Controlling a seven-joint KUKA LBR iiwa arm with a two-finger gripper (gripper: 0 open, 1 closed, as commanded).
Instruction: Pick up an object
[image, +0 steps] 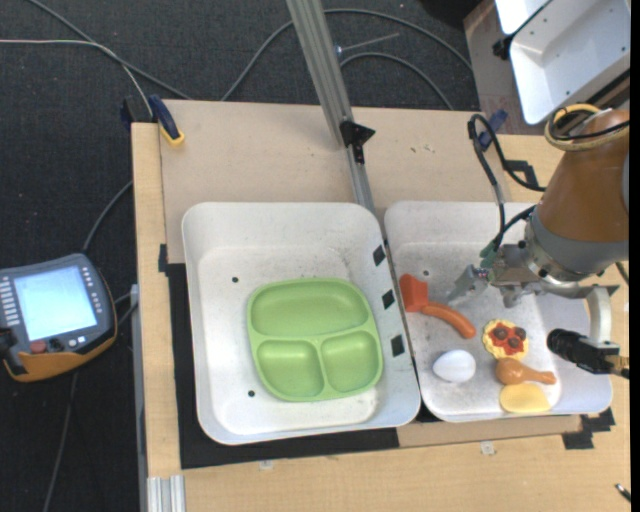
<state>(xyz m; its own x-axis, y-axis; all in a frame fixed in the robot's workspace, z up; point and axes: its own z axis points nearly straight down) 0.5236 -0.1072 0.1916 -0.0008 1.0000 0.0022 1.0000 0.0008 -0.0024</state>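
The claw (483, 280) hangs low over the right bin (440, 225); its state cannot be determined here. Nothing is seen held. The nearest object, an orange scoop (432, 305), lies just left of and below the claw, long axis running down-right. A pizza toy (504, 338), egg (453, 366) and drumstick (522, 374) lie below the claw.

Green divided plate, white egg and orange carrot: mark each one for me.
green divided plate (315, 335), camera view, on the ridge between its compartments.
white egg (454, 366), camera view, on the middle of its shell.
orange carrot (448, 317), camera view, on the middle of its body.
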